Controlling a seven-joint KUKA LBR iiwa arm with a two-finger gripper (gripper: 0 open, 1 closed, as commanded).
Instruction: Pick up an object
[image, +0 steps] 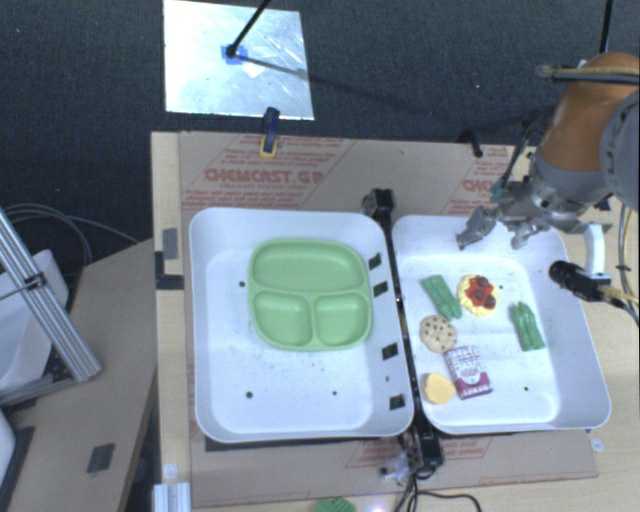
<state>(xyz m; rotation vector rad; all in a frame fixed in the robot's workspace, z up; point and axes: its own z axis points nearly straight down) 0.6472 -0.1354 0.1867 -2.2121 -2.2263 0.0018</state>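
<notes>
Looks like the approach step: the arm (590, 120) hangs over the right bin (575, 400) at its 12 o'clock rim, and the gripper (500, 230) is spread open with nothing in it. Next it needs to drop toward 6 and close on one item. The left bin (215, 400) holds a green divided plate (308, 295). The right bin holds a red packet (469, 371), green bean pieces (439, 296), a pasta-looking toy (479, 294) and a cookie (436, 332).

Glossy white plastic bins (300, 420), a matt green plastic tray (308, 292), brown cardboard base (300, 170), shiny foil sheet (240, 65).
</notes>
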